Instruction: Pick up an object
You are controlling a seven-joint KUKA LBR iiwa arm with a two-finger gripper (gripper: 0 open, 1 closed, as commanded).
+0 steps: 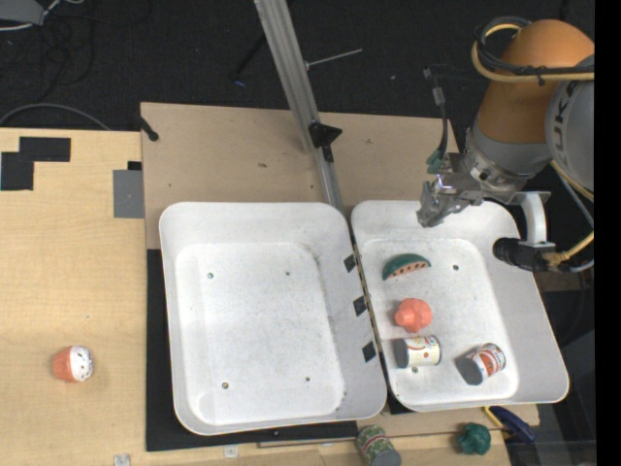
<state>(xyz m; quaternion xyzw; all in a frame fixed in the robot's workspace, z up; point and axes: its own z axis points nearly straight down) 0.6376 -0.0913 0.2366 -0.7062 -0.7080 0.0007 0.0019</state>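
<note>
The arm (529, 95) reached in from the right, its orange band above the wrist, and the gripper (439, 205) hung over the far edge of the right bin (529, 382), near that bin's 12 o'clock rim. Whether its fingers were spread or pressed together could not be told from this slant; nothing showed between them.

Four things lay in the right bin, all toward 6 o'clock from the gripper. Nearest was a watermelon slice (406, 265), green rind up, a little toward 7 o'clock of the gripper and apart from it. Beyond that, further along the same line, sat a red-orange lump (412, 314), and just at its 6 o'clock a small can with a pale label (421, 351) lying on its side, close beside the lump. A second can with a red label (481, 362) lay tipped at roughly 5 o'clock of the gripper, well apart from it and near the bin's close rim.

The left bin (184, 231) stood side by side with the right one, their inner rims touching at three dark clips.

Off the bins, an orange and white ball (73, 364) rested on the wooden bench (58, 260) far at 8 o'clock. Along the near edge sat a dark green can (375, 445) and a teal fuzzy thing (474, 439).
</note>
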